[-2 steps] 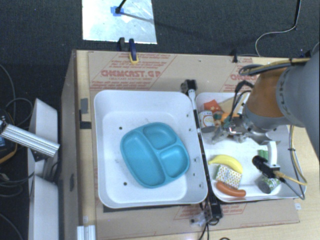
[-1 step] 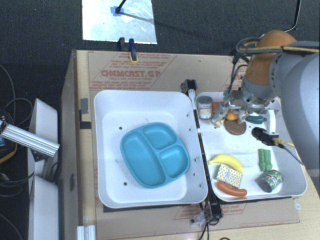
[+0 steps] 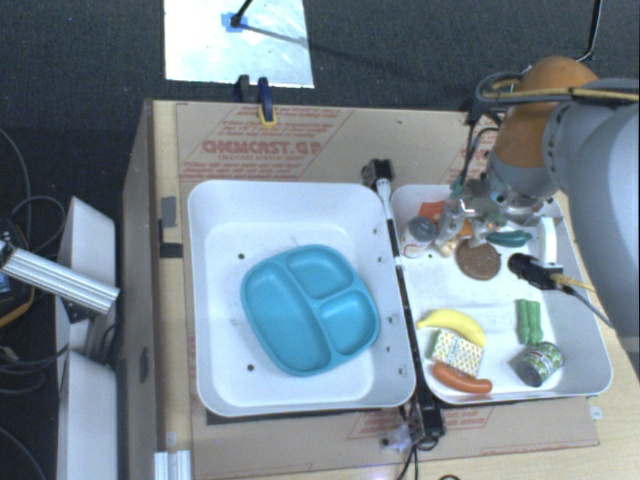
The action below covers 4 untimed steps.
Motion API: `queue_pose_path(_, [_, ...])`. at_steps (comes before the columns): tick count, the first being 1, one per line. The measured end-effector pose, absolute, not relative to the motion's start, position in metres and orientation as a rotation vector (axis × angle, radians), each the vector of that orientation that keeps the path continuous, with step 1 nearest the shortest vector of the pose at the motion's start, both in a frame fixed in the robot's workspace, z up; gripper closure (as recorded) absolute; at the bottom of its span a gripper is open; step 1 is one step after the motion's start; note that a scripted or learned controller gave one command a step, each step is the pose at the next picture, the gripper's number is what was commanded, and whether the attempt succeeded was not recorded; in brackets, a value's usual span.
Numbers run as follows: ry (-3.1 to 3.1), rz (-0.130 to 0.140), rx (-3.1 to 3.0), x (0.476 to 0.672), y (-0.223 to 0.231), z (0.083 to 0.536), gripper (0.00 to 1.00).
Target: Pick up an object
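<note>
My gripper hangs low over the far left part of the right bin. Right beside it lie a small grey round object and an orange piece. A brown disc sits just in front of the gripper, and a teal piece pokes out to its right. Nearer the front of that bin are a yellow banana, a checkered square block, a red sausage, a green piece and a small can. Nothing is visibly held.
The left bin holds a blue divided plate. A raised rim separates the two bins. The grey arm comes in from the right over the far corner of the right bin.
</note>
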State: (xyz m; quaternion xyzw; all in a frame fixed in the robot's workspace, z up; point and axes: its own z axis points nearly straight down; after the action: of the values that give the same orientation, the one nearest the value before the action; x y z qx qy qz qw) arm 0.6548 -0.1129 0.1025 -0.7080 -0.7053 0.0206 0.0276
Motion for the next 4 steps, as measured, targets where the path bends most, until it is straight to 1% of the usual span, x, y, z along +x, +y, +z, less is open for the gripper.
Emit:
queue_pose_path(1, [-2.229,-0.005,-2.218,0.607,-0.060,0.186,1.00])
queue_pose_path(2, [-2.233,-0.007,-2.228,0.622,-0.159,0.090,1.00])
queue_pose_path(3, [-2.233,-0.010,-2.229,0.623,-0.158,0.090,0.00])
queue_pose_path(4, [-2.193,0.044,-2.207,0.660,-0.140,0.098,0.00])
